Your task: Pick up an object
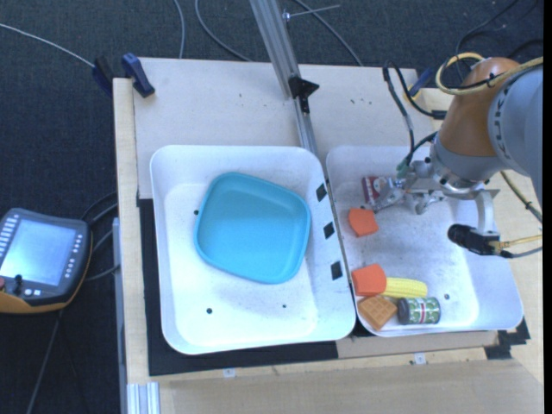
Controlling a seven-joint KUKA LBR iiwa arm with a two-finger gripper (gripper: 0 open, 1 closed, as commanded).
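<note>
Grey arm [509, 119] w/ the orange band is covering most of its own wrist, so the pincer [405, 190] is hard to make out; can't tell if it's spread or pressed together, or holding anything. It's hanging over the right bin [492, 304], tip right by a small red/white packet [376, 188], contact unclear. Just below-left of the pincer an orange block [363, 222] is lying. Further below, bunched in the bin's near corner: another orange block [369, 279], yellow corn piece [405, 287], tan waffle thing [376, 311], small dark can [420, 310] on its side. Way off left, a blue plate [253, 227] is sitting in the left bin [172, 257].
</note>
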